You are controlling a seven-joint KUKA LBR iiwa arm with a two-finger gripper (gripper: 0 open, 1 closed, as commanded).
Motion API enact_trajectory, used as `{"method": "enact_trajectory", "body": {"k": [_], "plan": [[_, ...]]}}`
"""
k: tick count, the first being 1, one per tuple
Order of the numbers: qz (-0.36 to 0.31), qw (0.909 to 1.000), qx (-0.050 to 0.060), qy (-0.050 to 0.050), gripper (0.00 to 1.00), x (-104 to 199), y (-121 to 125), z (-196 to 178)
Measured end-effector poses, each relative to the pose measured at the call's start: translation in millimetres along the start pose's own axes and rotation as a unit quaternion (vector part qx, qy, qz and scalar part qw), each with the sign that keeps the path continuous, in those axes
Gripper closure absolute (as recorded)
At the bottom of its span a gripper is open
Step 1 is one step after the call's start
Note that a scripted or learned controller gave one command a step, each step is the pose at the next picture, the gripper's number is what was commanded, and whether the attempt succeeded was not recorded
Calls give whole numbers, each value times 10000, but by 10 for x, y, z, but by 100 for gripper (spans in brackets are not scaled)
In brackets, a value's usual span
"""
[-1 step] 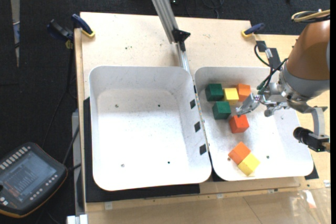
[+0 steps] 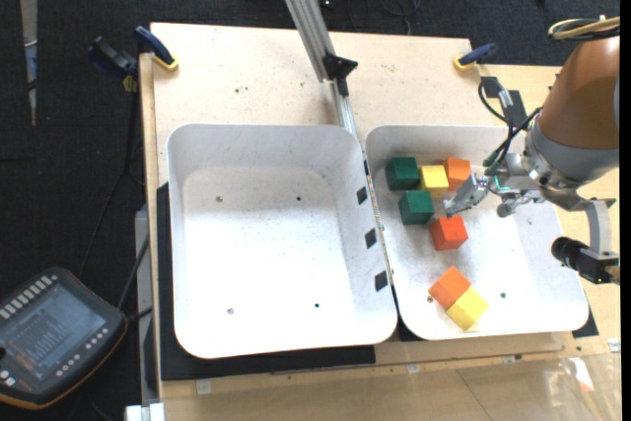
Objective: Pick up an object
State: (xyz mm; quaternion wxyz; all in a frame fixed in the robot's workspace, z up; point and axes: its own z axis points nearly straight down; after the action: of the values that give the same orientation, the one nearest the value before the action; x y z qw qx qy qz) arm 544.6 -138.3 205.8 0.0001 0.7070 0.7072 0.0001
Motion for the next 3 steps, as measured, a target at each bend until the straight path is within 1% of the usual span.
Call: {"method": "enact_trajectory", "body": {"k": [1,2,3], "plan": [[1,10000,27,4,0,9,67,610],[4,10000,9,-3,0,12,64,1132],[5,10000,-2,-1,100,11,71,1007]]}}
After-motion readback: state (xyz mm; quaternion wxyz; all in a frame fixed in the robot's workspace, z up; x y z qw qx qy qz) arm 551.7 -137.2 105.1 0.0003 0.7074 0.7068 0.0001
